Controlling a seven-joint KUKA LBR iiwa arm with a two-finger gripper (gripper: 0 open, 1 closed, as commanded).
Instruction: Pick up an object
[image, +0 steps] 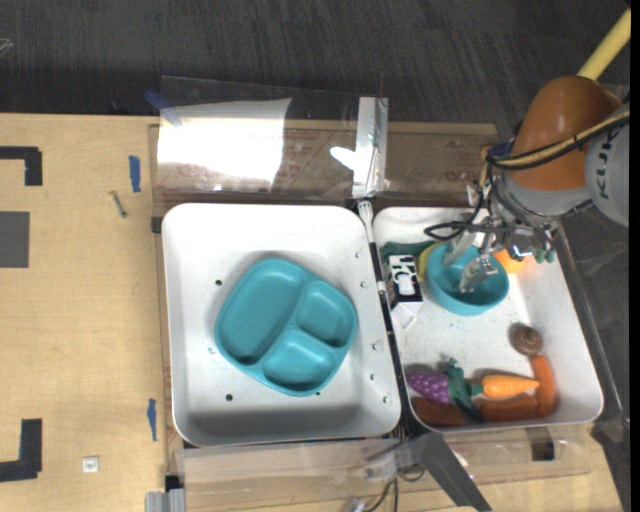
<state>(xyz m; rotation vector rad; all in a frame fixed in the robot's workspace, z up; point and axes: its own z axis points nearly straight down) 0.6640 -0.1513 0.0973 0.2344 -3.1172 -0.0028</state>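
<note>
"Purple plastic toy grapes (428, 383), an orange toy carrot (508, 385) and a curved brown toy sausage (543, 388) are packed along the nearest wall of the right-hand shallow white bin (572, 330), from 7 round to 5 o'clock. Why bunched like that?"

"Probably just tumbled loose. They touch or overlap, so lifting one cleanly out of that pile would be awkward. The small brown rounded piece (527, 338) at 4 o'clock lies by itself and looks easier."

"And the left-hand white bin (190, 300)?"

"It holds one thing: a teal plastic plate with three compartments (290, 322), flat and near the middle. It's broad and low, so I'd call it hard to pinch."

"Where is the arm working, then?"

"Farther back. The grey arm with its orange band (565, 130) comes in from 2 o'clock, and its gripper (480, 265) points down into the round teal plastic bowl (455, 297) at about 11 o'clock in the right bin. I judge the bowl to be the thing it's after: a thin upright rim suits a pinch."

"Has it got hold?"

"I can't tell whether the gripper is open or closed, nor whether anything is in it. The bowl sits on the bin floor, just beside a black-and-white card (402, 277) at 10 o'clock."
</note>
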